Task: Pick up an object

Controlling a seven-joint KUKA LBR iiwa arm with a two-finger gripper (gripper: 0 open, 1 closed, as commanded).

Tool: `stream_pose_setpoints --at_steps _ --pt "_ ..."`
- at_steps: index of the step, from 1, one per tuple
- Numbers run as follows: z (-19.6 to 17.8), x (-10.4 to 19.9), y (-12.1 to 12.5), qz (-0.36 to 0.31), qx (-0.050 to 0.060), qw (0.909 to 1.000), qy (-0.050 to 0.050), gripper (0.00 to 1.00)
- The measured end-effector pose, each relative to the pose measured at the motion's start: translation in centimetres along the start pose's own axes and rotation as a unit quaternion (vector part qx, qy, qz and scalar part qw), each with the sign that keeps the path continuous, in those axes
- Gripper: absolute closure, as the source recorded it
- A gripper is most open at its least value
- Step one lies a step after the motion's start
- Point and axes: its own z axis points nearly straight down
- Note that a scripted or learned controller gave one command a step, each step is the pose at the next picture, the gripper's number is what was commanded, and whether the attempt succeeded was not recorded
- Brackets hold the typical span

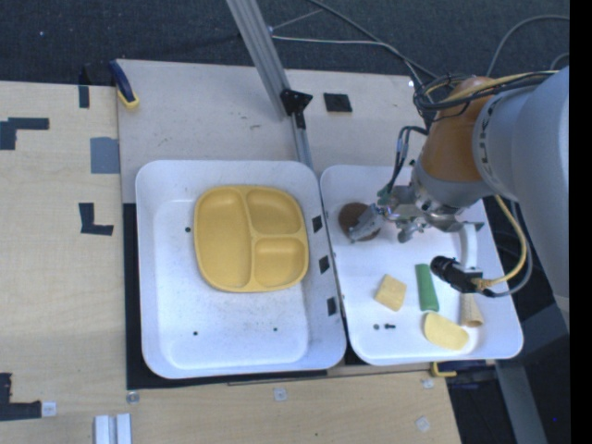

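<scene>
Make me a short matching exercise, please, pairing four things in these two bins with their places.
Things:
1. yellow tray
2. brown object
3. green stick
4. yellow wedge

Places:
A. front edge of the right bin
B. middle of the left bin
C. right bin's far left, beside the gripper
D. right bin, right of the pale yellow cube

Pairs: 1-B, 2-C, 3-D, 4-A

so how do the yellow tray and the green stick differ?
The yellow tray lies in the left bin; the green stick lies in the right bin. The yellow tray is wide, flat and split into compartments; the green stick is small, narrow and plain. Both lie flat, apart from the gripper.
</scene>
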Motion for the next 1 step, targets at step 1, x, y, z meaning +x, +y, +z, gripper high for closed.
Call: stream_pose_setpoints --at_steps 1 --pt "2.85 0.02 0.08 0.0 -0.004 1.0 -0.001 0.0"
